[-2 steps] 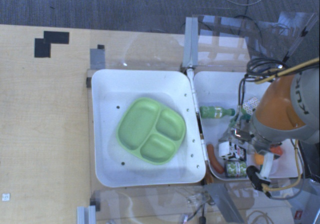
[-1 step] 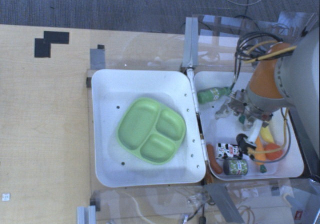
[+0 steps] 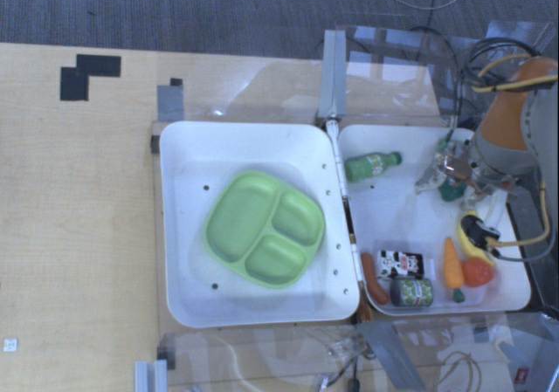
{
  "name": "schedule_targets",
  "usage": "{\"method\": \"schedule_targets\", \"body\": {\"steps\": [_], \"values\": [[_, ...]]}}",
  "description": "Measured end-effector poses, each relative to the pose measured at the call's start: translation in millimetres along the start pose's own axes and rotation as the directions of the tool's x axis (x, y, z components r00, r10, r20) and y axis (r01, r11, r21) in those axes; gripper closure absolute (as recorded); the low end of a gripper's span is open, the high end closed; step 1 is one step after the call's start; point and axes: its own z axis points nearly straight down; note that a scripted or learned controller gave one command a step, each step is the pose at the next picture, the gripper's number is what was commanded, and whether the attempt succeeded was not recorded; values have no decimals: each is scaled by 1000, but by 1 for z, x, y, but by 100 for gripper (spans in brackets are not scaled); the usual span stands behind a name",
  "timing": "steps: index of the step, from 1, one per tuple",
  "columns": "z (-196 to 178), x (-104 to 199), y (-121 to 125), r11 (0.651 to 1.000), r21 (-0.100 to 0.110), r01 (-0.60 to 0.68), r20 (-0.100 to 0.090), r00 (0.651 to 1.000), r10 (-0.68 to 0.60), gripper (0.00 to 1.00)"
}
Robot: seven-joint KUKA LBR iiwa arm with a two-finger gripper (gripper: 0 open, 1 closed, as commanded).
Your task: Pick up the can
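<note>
On my feed the left white plastic bin holds a light green divided plastic plate lying flat near its middle. Moving right, the right white bin has a green plastic bottle on its side at the far left, and along its near wall a red sausage-shaped toy, a small black-and-white carton, the dark green-labelled can lying on its side, an orange toy carrot and a red toy tomato. At the bin's far right the gripper hangs well apart from the can, and I cannot tell how its jaws stand.

camera view — fixed overhead, slanted | takes in both bins | arm enters right
</note>
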Motion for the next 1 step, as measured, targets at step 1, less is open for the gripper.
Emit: {"method": "schedule_targets", "body": {"steps": [1], "values": [[1, 23, 17, 999, 3, -32, -2, 999, 32, 0]]}}
